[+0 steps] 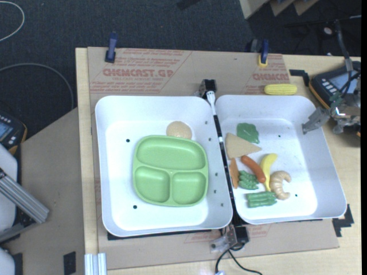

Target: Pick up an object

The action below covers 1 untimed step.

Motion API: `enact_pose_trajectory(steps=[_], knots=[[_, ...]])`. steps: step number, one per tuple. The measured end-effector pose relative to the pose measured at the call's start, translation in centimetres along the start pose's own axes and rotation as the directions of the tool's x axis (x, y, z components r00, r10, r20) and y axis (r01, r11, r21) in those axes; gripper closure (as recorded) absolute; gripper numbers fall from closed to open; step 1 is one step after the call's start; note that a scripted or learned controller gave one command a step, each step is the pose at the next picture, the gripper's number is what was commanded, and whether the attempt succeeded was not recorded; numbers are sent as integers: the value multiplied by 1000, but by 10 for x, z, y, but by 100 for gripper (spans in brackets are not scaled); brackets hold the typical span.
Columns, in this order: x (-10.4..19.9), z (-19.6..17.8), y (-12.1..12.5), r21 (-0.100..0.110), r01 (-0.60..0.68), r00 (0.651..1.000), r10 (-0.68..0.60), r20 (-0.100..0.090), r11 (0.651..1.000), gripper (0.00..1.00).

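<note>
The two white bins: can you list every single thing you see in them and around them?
left bin: 1, white, left side of bench
right bin: 1, white, right side of bench
divided plate: 1, light green, middle of left bin
round bun: 1, tan, left bin, behind the plate
leaf: 1, dark green, right bin, back
wedge: 1, tan, right bin, near the divider
carrot: 1, orange, right bin by the divider
sausage: 1, red-orange, right bin middle
banana: 1, yellow, right bin middle
croissant: 1, tan, right bin, front
green veggies: 2, green, right bin front
corn: 1, yellow, on the bench behind right bin
clamps: 2, blue, bench back edge
hand: 1, grey, over right bin's right rim
</note>
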<state>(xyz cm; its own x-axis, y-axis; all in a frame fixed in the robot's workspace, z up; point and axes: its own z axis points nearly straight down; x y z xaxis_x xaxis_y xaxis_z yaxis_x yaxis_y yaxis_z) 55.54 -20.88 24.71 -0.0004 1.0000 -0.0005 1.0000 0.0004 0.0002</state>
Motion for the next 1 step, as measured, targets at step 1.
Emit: enact_pose_trajectory(steps=[1], knots=[[25, 69, -48, 10, -1, 1000, 1, -5, 1000, 0]])
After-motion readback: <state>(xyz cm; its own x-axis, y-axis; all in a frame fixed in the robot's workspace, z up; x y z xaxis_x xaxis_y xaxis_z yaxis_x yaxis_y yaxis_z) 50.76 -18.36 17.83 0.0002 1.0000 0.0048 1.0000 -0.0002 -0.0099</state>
